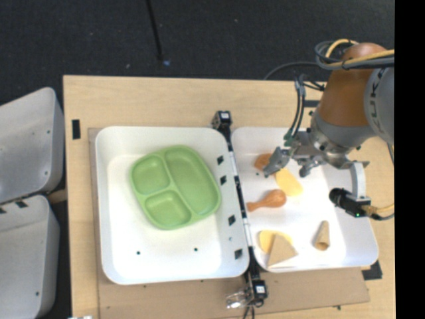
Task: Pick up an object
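Tan wedge [281,250] lies nearest; tool [291,163] hangs wide, holding nothing, no writing legible.

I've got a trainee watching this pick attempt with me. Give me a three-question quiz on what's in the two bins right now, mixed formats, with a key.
1. True or false: the green divided plate lies in the same bin as the gripper.
2. Multiple choice: which item lies closest to the divider between the bins? A) the cone B) the drumstick C) the yellow slice
3. Fill in: the tan wedge lies in the near ____-hand corner of the right bin, as the camera sees it.

Key: 1 false: the plate is in the left bin, the gripper over the right one. 2 B. 3 left.
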Controlling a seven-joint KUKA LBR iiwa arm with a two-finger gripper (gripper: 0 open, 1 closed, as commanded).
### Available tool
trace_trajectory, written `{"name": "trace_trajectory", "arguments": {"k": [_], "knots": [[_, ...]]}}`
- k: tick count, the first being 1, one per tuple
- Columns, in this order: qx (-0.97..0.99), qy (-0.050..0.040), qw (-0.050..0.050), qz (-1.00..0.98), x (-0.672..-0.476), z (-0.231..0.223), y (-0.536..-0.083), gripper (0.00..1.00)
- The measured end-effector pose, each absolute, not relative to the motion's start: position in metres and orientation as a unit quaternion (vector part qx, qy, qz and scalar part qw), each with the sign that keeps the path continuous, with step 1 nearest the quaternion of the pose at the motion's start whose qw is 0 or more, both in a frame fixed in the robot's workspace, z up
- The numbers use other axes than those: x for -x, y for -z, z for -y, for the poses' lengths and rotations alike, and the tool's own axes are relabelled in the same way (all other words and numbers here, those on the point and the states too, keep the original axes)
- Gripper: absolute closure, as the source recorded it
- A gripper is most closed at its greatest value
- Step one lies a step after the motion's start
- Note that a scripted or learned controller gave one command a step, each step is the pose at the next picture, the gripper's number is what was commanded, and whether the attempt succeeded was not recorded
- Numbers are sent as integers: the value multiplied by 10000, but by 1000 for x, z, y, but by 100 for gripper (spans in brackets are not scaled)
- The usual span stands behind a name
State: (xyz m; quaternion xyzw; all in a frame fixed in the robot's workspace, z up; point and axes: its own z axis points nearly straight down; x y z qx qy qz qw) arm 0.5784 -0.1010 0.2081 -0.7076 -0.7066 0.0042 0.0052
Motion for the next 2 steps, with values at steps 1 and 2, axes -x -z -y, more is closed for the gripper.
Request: {"name": "trace_trajectory", "arguments": {"k": [1, 2], "knots": [[7066, 4, -4, 7076, -581, 101, -216, 0], [7072, -15, 5, 7070, -582, 102, -174, 0]]}}
